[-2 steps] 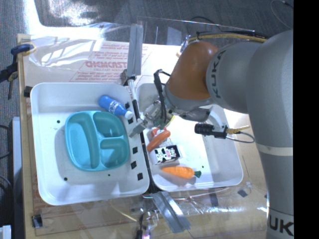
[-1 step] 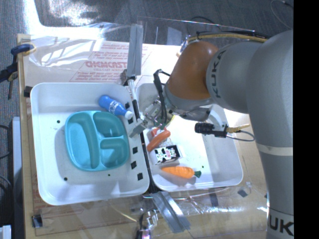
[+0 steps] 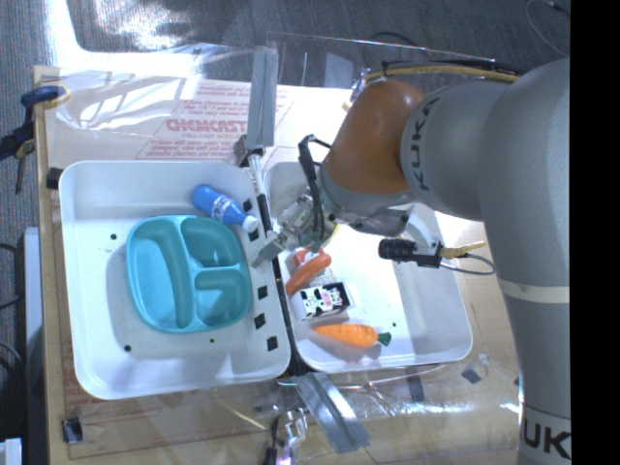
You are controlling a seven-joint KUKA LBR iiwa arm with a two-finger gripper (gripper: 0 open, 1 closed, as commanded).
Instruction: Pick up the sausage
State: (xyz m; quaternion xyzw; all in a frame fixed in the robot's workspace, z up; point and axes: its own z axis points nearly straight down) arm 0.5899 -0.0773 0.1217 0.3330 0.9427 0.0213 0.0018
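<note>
Carrot (image 3: 347, 335) lower centre; pincer (image 3: 294, 229) (finger state indiscernible) hovers just above sausage (image 3: 309, 267): approach step; next, descend and close.

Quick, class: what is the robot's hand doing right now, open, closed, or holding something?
Hand: cannot be told. It sits low at the divider between the bins, just above the sausage.

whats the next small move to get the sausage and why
Probably lower the gripper slightly toward the sausage. The sausage lies in the right bin by the divider, just below the gripper, above the black-and-white card and the carrot.
</note>
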